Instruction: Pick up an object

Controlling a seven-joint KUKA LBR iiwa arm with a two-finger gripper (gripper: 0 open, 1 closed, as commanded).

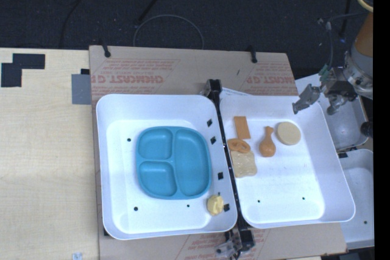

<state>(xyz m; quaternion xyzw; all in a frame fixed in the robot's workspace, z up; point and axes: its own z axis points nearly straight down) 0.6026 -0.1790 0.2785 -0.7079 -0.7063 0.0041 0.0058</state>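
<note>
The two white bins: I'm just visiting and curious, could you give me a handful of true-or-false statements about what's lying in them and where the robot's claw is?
1. The blue divided plate lies in the left bin. True.
2. The small yellow lump sits on the blue plate. False: it lies on the bin floor by the plate's lower right corner, near the divider.
3. The round cream disc is in the right bin. True.
4. The gripper holds the orange rectangular piece. False: that piece lies on the right bin's floor, and the gripper is over by the bin's upper right corner.
5. The orange pear-shaped piece lies left of the cream disc. True.
</note>
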